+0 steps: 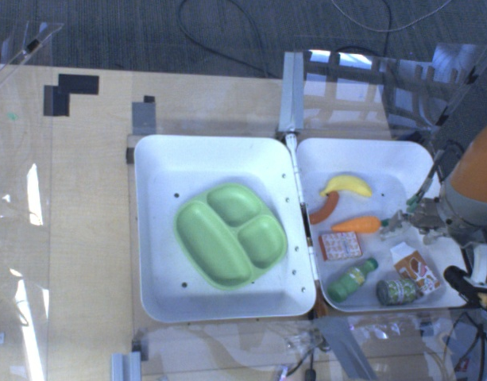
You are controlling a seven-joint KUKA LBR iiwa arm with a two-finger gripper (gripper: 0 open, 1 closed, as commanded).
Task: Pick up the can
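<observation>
At right bin's (410,155) front edge: can (399,292) lying on its side, untouched.
Can rests between a green bottle (352,279) and a snack packet (419,269). Gripper (407,220) sits above the carrot (357,225) end, small and blurred; whether it is apart or together cannot be told. Arm (472,182) is cut off at frame's right. Green tray (229,234) occupies left bin (160,213).
</observation>
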